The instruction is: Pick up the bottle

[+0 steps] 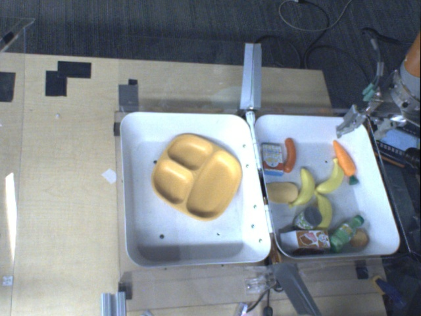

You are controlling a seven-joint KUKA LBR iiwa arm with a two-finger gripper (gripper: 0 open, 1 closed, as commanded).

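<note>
Lying untouched in the right bin's (388, 206) near right corner, the green bottle (345, 233) rests beside a small carton (312, 239). Well apart, the gripper (353, 119) hovers over the far right corner, fingers spread, holding nothing. Reaching, grasping and lifting all remain.

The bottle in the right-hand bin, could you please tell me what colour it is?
Green, with a darker label band; the bottle lies at the right bin's near edge in the camera view.

My pale wooden bench (66, 176), 2 shallow white plastic bins side by side on it, left bin (131, 196), right bin (385, 209), black square markers (62, 78) near its far-left corner
</note>
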